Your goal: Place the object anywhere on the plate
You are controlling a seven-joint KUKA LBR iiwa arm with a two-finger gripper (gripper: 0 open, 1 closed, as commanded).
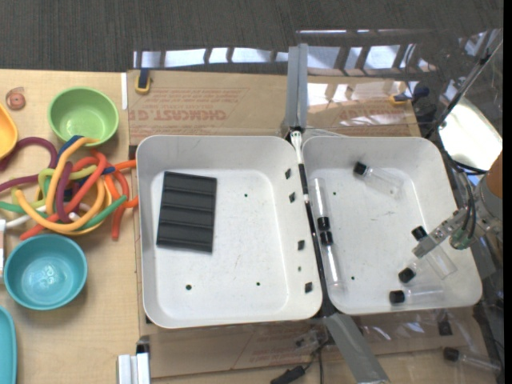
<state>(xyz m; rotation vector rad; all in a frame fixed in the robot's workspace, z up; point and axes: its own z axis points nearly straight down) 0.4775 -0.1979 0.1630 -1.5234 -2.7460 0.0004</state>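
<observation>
A black ribbed rectangular plate (pixel 187 211) lies flat in the left part of the left bin (pixel 240 310). In the right bin (pixel 376 144) lie several clear tubes with black caps. One tube (pixel 378 178) rests near the back, and a long one (pixel 326 238) runs along the left wall. Three more tubes (pixel 432 245) cluster at the front right. My gripper (pixel 460 234) hangs at the right bin's right rim, just beside the nearest of those tubes. The glare and the clear plastic hide whether it touches that tube.
Left of the bins, the wooden table carries a green bowl (pixel 83 117), a blue bowl (pixel 46 272) and a tangle of coloured ropes (pixel 72 186). Cardboard (pixel 208 106) lies behind the bins, and a metal frame (pixel 360 54) stands at the back right.
</observation>
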